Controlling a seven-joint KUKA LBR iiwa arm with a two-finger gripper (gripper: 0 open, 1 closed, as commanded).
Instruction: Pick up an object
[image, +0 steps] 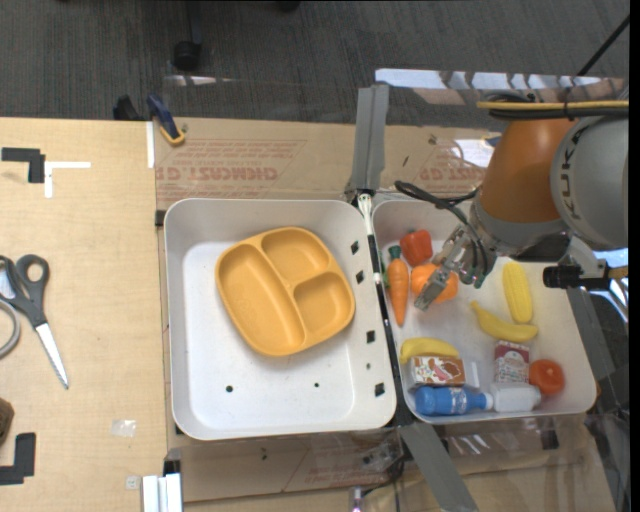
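Observation:
My gripper hangs low in the right bin, at its upper left part, directly over a small orange fruit that it partly covers. An orange carrot lies just to the gripper's left, and a red pepper lies above the carrot. To its right are a corn cob and a banana. Nothing is visibly lifted.
Along the right bin's front lie a yellow item, a red packet, a blue bottle, a red-and-white box and a tomato. The left bin holds a yellow divided plate. Scissors lie on the bench at left.

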